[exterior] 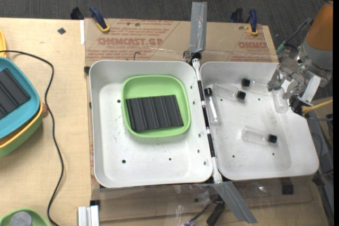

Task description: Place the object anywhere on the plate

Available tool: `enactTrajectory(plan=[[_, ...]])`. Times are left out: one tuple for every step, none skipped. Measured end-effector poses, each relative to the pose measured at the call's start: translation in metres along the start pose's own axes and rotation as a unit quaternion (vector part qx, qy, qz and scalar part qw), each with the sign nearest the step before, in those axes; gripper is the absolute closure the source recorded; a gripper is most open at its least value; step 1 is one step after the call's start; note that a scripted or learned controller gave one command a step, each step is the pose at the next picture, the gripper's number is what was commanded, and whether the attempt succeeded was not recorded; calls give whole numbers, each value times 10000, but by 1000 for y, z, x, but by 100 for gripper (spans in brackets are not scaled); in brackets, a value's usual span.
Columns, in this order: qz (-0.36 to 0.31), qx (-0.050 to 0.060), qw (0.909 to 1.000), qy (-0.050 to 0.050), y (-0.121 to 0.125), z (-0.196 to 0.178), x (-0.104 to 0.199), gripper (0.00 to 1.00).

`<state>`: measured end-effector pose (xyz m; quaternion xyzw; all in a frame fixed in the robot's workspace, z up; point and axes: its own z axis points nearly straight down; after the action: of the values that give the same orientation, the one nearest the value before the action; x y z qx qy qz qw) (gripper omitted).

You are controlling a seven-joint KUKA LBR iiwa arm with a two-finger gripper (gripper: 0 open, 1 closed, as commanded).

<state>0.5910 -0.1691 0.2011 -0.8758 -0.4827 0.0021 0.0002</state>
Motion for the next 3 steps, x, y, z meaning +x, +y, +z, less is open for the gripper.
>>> enactTrajectory(plan=[[1,-2,10000,1,0,0,0,0],[1389,-2,9903,3,5,-33,-12,0],[2222,4,9750,1,-2,-64,-27,0]])
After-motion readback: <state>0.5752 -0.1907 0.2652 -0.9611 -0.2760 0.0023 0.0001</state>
